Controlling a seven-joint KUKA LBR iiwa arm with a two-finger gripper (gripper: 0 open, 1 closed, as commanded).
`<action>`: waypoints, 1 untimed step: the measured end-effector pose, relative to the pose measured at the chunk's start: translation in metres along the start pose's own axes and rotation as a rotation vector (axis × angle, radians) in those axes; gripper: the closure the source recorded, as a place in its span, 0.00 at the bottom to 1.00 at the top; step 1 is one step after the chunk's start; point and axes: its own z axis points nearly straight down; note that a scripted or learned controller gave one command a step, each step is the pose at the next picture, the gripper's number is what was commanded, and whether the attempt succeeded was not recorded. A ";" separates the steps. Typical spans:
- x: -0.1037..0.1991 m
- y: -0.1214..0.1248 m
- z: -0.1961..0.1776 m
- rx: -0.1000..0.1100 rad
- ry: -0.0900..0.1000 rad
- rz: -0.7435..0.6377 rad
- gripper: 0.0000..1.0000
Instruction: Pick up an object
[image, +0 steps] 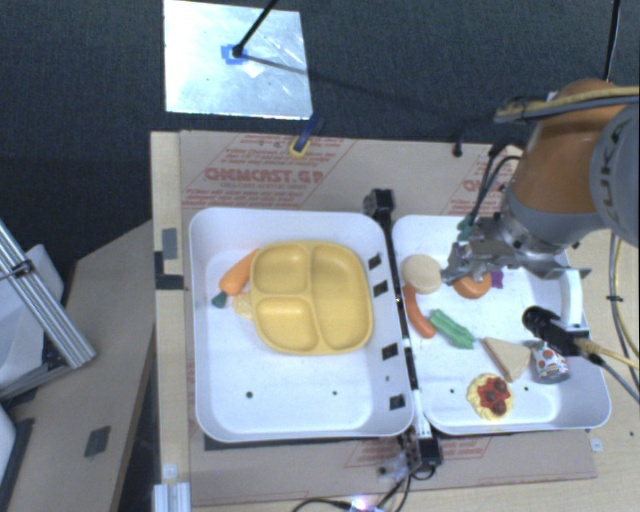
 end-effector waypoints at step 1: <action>0.000 0.010 0.017 0.002 -0.001 -0.002 1.00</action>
